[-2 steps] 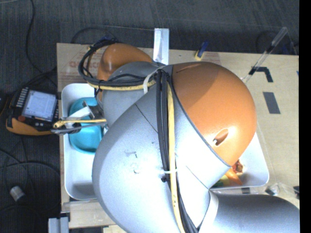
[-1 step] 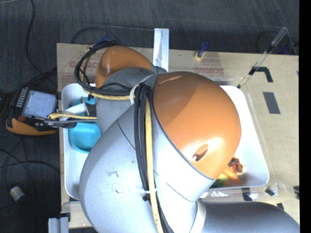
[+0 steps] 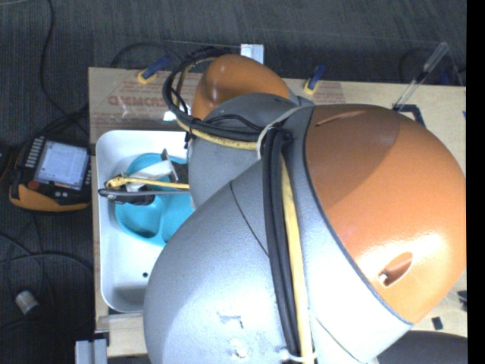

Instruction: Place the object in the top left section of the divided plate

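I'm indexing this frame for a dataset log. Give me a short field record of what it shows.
bin: white bin, at the view's left
plate: blue divided plate lying in that bin, its right part hidden by the arm
arm: grey and orange arm, covering the view's centre and right
end effector: over the plate's upper part
object to place: cannot tell where it is
off the bench: handheld device with a screen on the floor at left

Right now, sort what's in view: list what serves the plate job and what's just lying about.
Job: blue divided plastic plate; shallow white bin holding it; grey arm with orange band.
Lying about: orange-and-black handheld screen unit and small grey cylinder, both on the floor; blue-and-yellow clamp at bench edge.
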Tool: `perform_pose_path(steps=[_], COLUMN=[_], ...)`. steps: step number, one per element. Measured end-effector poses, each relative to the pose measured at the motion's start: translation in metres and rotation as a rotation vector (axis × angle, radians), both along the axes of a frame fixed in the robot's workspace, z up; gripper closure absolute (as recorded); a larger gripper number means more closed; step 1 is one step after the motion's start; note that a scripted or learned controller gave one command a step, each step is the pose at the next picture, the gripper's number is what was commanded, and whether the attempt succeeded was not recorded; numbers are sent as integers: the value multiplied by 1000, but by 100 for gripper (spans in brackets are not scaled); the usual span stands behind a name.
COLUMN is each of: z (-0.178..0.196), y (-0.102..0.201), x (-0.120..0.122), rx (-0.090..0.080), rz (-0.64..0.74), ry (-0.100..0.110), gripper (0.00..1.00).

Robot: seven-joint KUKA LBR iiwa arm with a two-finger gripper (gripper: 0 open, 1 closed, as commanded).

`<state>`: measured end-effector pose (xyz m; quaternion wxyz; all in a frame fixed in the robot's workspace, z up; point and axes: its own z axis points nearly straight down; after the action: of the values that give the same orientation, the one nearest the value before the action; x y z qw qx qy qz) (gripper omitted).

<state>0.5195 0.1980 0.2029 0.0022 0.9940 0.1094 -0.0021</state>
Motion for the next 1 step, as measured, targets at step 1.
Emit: perform_pose_path(steps=[1], z=[31], y=[7], x=[1], rx=[1], rz=[-16], ry=[1], gripper=[100])
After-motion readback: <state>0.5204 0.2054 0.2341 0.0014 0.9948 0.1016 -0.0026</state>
